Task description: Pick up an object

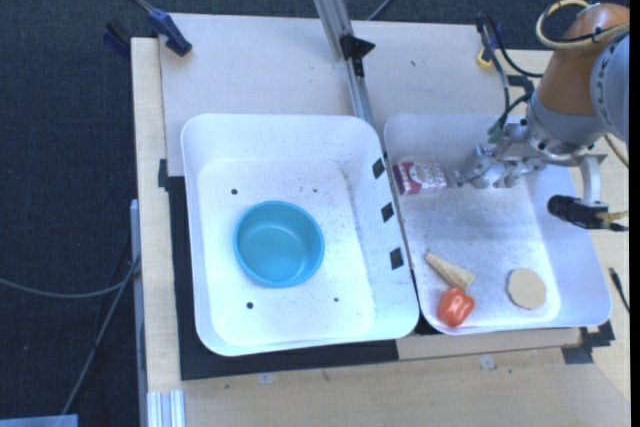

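Because the camera looks down at a slant, the nearest things are those along the lower rim of the right bin (590,310): a red pepper-like toy (455,306), a tan wedge (449,270) touching or just above it, and a round tan disc (526,289) a little apart to the right. In the left bin (200,215) sits a blue bowl (279,243), well away from the arm.

Farther back in the right bin lies a small red-and-white packet (419,177), close against the wall shared with the left bin. The gripper (478,173) hangs just beside it on the right, low over the bin floor, and nothing can be seen between its fingers. Whether they stand spread or closed I cannot tell; they are too small and blurred against the white.

The packet looks the likeliest target, being nearest the gripper. To take it well, the arm should shift left until it is centred over the packet, keep clear of the bin wall, descend straight down and close across the packet's narrower side, since a flat packet may slide away if struck off-centre.

The packet carries a red band on a pale face, probably a printed label, but no writing on it can be read.
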`<state>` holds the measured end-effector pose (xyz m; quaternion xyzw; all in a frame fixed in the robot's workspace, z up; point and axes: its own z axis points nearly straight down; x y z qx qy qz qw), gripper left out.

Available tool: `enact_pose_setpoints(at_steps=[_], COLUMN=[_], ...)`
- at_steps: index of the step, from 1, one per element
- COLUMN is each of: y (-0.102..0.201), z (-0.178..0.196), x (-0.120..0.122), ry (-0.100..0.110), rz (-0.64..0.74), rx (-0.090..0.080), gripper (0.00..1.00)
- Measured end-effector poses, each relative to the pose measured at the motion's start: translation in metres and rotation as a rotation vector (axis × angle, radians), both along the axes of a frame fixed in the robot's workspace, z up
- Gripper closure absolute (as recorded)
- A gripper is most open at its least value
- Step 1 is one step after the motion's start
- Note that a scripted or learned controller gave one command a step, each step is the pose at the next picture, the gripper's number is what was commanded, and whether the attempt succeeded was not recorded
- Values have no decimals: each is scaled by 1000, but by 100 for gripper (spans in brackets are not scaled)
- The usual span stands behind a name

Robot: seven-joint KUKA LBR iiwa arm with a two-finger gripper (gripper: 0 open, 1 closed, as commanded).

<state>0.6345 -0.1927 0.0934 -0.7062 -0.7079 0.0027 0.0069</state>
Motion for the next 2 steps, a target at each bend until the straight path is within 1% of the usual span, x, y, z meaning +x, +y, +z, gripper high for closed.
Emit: enact_pose_setpoints(at_steps=[1, 2], y=[0, 5], z=[16, 83], x=[2, 6], ry=[-6, -24], rz=[1, 0], rx=[-1, -7], gripper=[100, 100])
